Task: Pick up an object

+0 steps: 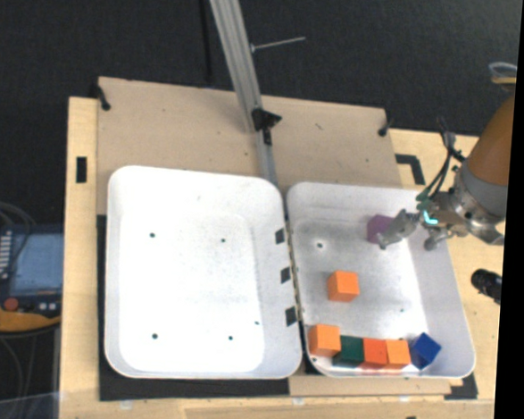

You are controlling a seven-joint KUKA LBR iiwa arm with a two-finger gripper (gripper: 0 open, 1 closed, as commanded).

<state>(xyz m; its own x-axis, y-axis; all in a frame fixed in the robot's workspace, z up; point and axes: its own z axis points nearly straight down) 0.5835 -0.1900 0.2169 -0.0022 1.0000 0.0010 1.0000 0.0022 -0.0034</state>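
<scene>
Along the right bin's [444,289] near wall sits a row of blocks: orange [325,339], green [351,350], two more orange, then blue [425,349]. Farther back in that bin a lone orange cube [343,285] lies free. Beyond it the gripper [410,234] hangs with fingers spread wide, one touching a purple block [380,227].

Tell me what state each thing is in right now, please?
gripper: above the right bin's far end, beside the purple block.
purple block: lying in the bin.
lone orange cube: resting mid-bin.
row of blocks: lined along the near wall.
right bin: holding all blocks.
</scene>
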